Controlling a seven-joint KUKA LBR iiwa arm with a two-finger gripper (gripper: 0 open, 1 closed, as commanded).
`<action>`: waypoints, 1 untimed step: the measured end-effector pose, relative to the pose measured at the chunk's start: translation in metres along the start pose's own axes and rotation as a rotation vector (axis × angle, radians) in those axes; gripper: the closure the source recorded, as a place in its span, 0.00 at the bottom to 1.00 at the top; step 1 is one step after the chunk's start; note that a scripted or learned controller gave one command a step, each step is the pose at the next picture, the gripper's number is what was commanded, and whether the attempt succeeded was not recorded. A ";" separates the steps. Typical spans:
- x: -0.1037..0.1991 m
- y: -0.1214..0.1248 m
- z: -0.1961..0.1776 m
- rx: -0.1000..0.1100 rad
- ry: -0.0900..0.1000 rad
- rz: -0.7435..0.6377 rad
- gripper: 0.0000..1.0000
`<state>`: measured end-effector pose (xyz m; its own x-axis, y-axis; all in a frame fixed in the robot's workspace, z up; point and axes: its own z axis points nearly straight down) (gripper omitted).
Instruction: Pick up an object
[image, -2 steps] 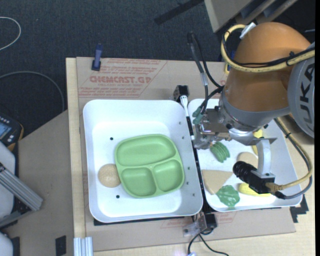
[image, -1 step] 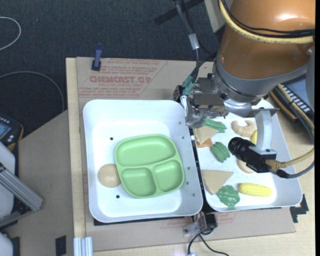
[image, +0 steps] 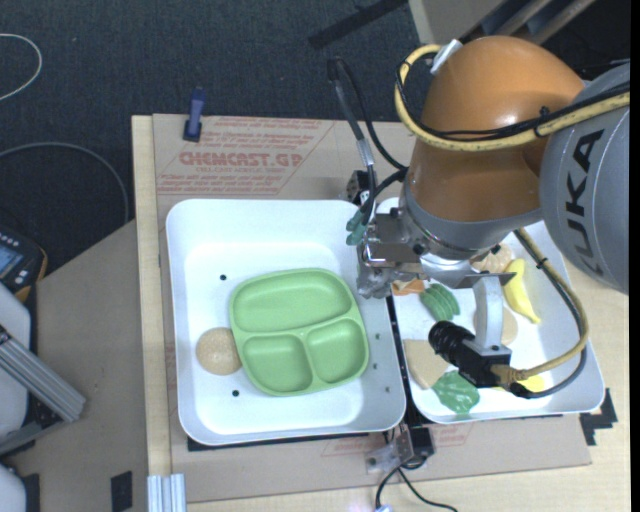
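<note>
The arm's big orange and grey wrist hangs over the right bin (image: 588, 384) and hides most of it. My gripper (image: 415, 278) reaches down at that bin's left side, its tips lost among the objects. Right beside it lie a small orange piece (image: 408, 288) and a green leaf-like toy (image: 440, 300). A yellow banana (image: 523, 292) lies to the right, and another green toy (image: 457, 392) sits near the front edge. A pale tan flat piece (image: 421, 363) rests at the front left. I see nothing clearly between the fingers.
The left bin (image: 190, 250) holds a green divided plate (image: 296, 330) and a round tan cookie-like disc (image: 215, 352) against the plate's left side. A tan item (image: 493, 262) peeks from under the wrist. A blue clip (image: 194, 115) lies on the board behind the bins.
</note>
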<state>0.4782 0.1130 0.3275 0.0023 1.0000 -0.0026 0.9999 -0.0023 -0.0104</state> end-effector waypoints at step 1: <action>-0.035 0.007 0.038 -0.005 0.001 0.002 1.00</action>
<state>0.4845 0.0781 0.2891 0.0048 1.0000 -0.0012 1.0000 -0.0048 -0.0059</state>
